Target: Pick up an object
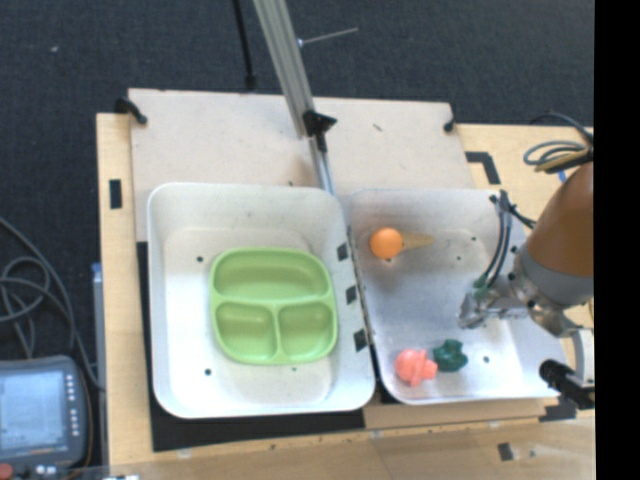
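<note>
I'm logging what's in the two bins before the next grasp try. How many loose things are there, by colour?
Green: 2, the divided plate in the left bin and the small dark green toy in the right bin
Orange: 1, the orange ball
Pink: 1, the pink toy
Total: 4

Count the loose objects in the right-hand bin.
3: an orange ball near the bin's upper left, a pink toy at the bottom edge, a dark green toy touching its right. The arm may hide others.
</note>
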You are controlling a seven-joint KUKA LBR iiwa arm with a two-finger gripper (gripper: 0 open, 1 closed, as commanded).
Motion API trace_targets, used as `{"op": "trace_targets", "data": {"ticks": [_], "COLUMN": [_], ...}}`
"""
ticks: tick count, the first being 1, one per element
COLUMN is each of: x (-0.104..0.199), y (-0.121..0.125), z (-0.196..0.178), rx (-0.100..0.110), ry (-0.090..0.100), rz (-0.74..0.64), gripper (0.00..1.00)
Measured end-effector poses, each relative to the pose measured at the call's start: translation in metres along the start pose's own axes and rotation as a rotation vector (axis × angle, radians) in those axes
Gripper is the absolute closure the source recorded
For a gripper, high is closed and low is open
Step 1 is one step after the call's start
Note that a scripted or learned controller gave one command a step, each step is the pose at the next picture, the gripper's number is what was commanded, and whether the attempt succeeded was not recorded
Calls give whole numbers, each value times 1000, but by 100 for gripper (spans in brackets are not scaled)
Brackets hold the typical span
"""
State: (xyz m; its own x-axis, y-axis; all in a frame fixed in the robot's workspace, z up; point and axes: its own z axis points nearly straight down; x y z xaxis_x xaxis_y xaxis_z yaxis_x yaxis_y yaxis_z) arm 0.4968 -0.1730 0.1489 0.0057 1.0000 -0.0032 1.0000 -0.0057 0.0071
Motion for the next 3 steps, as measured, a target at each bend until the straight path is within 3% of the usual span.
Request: {"op": "trace_targets", "data": {"ticks": [2, 3], "x": [5, 57], "y": [-1, 8], "z": [-92, -101], "rx": [0, 2], "ry": [0, 4], "rz": [-10, -14], "gripper": [100, 100]}}
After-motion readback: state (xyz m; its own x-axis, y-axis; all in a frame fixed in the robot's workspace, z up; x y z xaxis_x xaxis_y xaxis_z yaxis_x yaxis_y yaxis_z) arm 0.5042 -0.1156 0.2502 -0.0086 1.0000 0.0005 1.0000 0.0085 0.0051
